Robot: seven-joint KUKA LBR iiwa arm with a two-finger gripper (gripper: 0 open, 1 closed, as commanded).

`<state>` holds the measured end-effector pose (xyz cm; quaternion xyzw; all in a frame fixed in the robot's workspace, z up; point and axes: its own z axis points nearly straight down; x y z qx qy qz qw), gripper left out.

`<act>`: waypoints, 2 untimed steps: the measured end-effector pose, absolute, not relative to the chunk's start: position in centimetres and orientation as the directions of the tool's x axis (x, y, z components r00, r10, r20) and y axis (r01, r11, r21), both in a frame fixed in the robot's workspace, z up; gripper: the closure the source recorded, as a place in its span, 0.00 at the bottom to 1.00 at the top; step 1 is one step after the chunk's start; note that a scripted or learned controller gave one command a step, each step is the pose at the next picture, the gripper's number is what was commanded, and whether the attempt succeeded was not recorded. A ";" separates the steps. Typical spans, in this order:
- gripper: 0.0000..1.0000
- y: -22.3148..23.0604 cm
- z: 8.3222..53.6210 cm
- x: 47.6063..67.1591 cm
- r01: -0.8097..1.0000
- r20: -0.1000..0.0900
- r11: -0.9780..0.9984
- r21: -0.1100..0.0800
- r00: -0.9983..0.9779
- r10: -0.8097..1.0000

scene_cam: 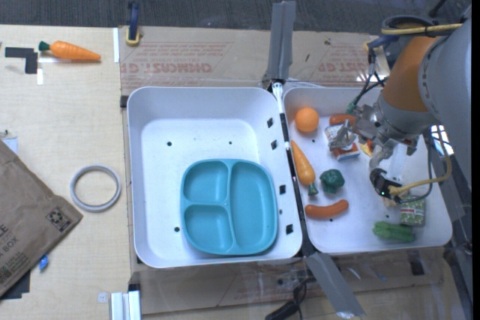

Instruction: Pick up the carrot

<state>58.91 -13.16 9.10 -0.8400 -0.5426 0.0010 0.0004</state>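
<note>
An orange carrot (302,163) lies lengthwise against the left wall of the right bin (442,225), just below an orange ball (306,120). A second carrot with a green top (70,51) lies on the bench at the far left, outside the bins. My gripper (346,136) hangs low in the upper middle of the right bin, over a small red and white item (347,152). It is roughly a hand's width to the right of the bin's carrot and not touching it.
The right bin also holds a green broccoli piece (331,179), a red sausage (327,210), a green vegetable (394,231) and a small box (412,213). A blue divided tray (229,206) sits in the left bin (150,161). A tape ring (95,186) lies on the bench.
</note>
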 end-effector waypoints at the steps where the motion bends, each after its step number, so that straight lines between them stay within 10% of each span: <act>1: 0.00 -18.4 9.2 63.6 0.953 -0.002 -0.304 -0.001 0.304 0.953; 2: 0.00 -9.6 14.5 65.1 0.966 -0.002 -0.257 0.000 0.257 0.966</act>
